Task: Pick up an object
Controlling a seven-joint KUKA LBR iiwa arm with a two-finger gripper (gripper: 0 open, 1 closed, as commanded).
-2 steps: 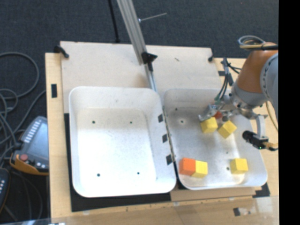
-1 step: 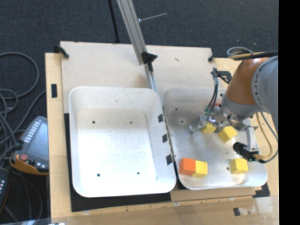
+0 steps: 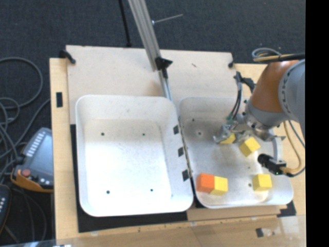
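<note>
Bins sit side by side on the bench [image 3: 118, 71]: the left white bin [image 3: 128, 156] and the right white bin [image 3: 205, 117], their inner rims touching along the middle. All the blocks lie in the right bin. An orange block [image 3: 206, 182] rests near that bin's front edge, close to its left wall, with a yellow block [image 3: 220, 185] touching its right side. A second yellow block [image 3: 262, 181] lies near the front right corner, well apart from that pair. A third yellow block [image 3: 250, 146] lies tilted toward the right wall, just beside the gripper.

The grey arm [image 3: 290, 94] with its orange band [image 3: 267, 89] reaches in over the right bin's right edge. Its gripper [image 3: 227, 137] is low over the middle of the bin floor, and a small yellow piece [image 3: 229, 138] shows at its tip, seemingly between the fingers, though whether it is clamped cannot be told from this slant. Cables run down beside the wrist.

A slanted aluminium post [image 3: 145, 27] rises from the bench's back edge between the bins. A handheld pendant [image 3: 35, 158] lies on the dark floor off the bench's left edge.
</note>
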